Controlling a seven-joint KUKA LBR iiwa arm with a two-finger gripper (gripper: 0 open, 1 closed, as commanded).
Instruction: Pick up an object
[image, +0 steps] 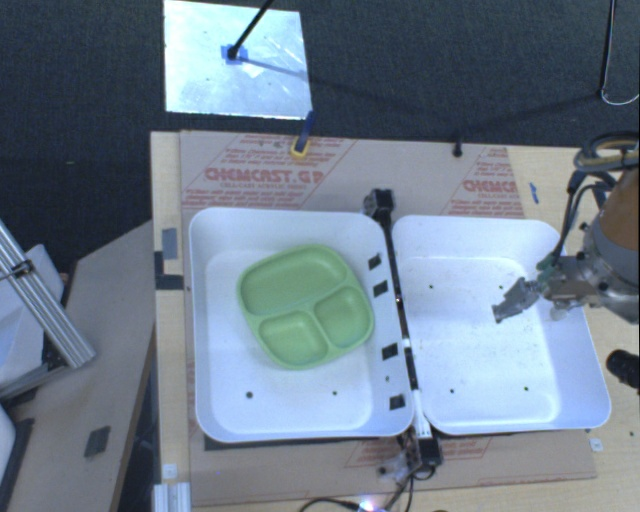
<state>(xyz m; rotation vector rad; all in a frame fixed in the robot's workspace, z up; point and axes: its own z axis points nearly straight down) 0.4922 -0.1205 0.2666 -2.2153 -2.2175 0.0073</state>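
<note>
Green plate (305, 305) lies in left bin, well apart from gripper (512, 301), whose opening is unclear.

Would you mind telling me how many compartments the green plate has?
3. The green plate in the left bin has one large compartment along its upper part and two smaller ones below it, side by side. None seem hidden.

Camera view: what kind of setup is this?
Likely a lab grasping testbench: two white bins side by side, one green divided plate as test object, and the arm's tool over the right bin.
</note>
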